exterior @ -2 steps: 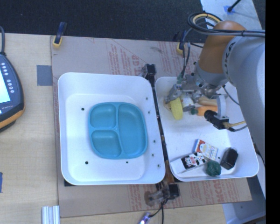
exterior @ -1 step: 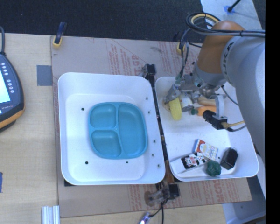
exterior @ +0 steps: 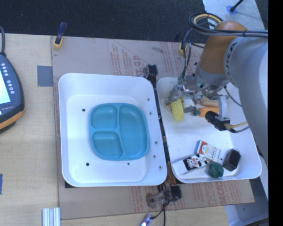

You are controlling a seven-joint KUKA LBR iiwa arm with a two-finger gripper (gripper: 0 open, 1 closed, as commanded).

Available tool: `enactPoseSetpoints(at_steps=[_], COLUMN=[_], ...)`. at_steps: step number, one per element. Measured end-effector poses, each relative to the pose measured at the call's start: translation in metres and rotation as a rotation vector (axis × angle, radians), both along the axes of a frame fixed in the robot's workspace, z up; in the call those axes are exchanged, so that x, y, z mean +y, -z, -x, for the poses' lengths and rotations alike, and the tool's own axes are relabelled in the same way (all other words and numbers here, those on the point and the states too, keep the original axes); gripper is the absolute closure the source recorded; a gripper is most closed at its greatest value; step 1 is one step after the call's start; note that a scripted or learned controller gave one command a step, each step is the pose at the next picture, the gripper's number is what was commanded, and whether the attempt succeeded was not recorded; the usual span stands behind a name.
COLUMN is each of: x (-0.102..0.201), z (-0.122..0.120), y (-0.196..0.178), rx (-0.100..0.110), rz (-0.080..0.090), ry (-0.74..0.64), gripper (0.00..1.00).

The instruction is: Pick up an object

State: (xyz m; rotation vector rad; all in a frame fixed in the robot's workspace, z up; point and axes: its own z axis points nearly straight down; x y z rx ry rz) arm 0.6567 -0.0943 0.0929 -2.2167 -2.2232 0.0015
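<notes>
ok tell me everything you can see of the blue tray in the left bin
The blue tray is a light blue rounded rectangle, plastic by its look, divided into three compartments: one tall section on the right and two smaller ones stacked on the left. It lies flat, right side up, near the middle of the left bin, turned a little askew to the bin's walls. Nothing lies in it or touches it apart from the bin floor beneath.

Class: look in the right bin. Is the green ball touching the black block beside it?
Apart. The camera view shows a strip of white bin floor between the green ball and the black block.
</notes>
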Motion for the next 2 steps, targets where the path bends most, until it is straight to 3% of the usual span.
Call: enactPoseSetpoints(at_steps=[2], x=[0.0002], z=[0.0029], y=[0.0000], rx=[-0.001], rz=[0.000], ry=[0.001], gripper=[0.00])
